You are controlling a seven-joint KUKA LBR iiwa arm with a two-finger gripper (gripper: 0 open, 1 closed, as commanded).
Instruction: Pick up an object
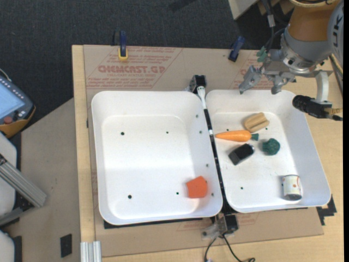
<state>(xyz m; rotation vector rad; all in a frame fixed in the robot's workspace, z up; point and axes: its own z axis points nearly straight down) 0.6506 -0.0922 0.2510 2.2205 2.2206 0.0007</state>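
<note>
Meanwhile, the right bin [313, 146] holds a carrot [233, 136]; the left bin [103, 146] an orange block [197, 188]; the end effector [263, 82] hovers spread, empty.

Up by the right bin's [319, 162] far corner, here's the arm [313, 15]: a fat rounded orange band, glossy, with pale grey casing showing at its edge. Below the band sits a silvery-grey wrist ring. From that hangs the gripper [264, 83], bare grey metal, thin angular fingers [248, 82], a small teal fitting on the side facing the left bin. Dark cables run along the arm above the band.
</note>
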